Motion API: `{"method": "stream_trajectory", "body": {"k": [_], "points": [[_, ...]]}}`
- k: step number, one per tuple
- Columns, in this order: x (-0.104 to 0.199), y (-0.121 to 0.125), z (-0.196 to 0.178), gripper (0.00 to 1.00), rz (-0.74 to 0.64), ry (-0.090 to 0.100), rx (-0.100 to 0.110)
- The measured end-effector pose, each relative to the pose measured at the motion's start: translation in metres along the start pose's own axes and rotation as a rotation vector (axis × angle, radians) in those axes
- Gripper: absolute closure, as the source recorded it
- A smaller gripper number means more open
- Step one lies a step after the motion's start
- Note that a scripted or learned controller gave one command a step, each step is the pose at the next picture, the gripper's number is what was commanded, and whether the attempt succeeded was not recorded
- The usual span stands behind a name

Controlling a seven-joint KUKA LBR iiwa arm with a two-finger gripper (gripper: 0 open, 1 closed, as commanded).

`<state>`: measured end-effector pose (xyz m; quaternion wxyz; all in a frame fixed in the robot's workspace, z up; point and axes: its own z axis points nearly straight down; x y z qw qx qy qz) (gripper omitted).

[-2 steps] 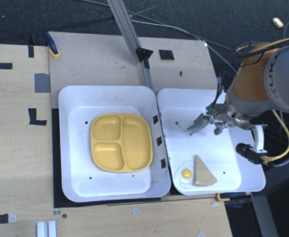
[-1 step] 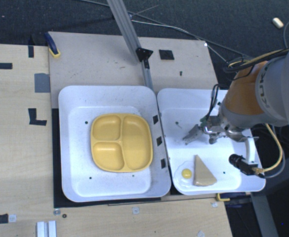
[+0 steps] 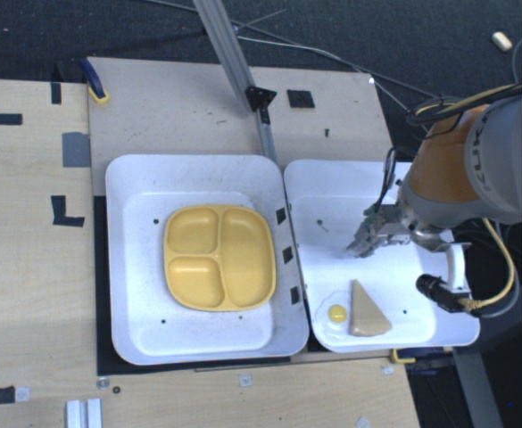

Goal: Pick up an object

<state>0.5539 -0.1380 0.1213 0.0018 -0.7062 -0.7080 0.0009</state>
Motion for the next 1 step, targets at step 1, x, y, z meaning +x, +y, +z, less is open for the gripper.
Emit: {"method": "stream_trajectory", "body": {"k": [1], "points": [[0.0079,-0.0045,-0.0467,1.0,0.001,-0.001,-0.006]]}}
